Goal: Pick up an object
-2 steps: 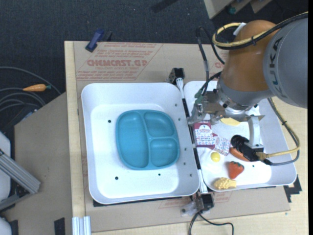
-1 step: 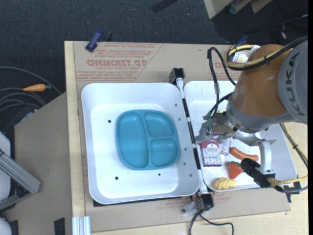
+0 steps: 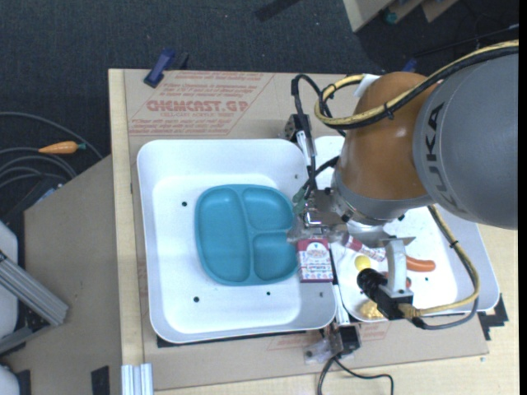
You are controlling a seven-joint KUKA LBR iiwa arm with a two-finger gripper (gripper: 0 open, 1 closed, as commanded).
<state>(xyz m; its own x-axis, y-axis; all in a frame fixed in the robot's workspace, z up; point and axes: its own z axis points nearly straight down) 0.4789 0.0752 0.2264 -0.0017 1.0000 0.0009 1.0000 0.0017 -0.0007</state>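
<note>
Two white bins side by side, teal divided plate (image 3: 244, 234) in left bin (image 3: 169, 220), grey-and-orange arm (image 3: 412, 151) low over right bin (image 3: 461, 290), small red-and-white package (image 3: 316, 262) at plate's right edge, jaws hidden, grip cannot be told

The arm (image 3: 412, 155) hides most of the right bin (image 3: 461, 282).

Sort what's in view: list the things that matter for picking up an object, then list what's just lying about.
For the job:
- blue divided plate in the left bin
- small red and white packet
- small orange piece in the right bin
- gripper

Lying about:
- orange carrot-like thing off the bench
- blue clip
</note>
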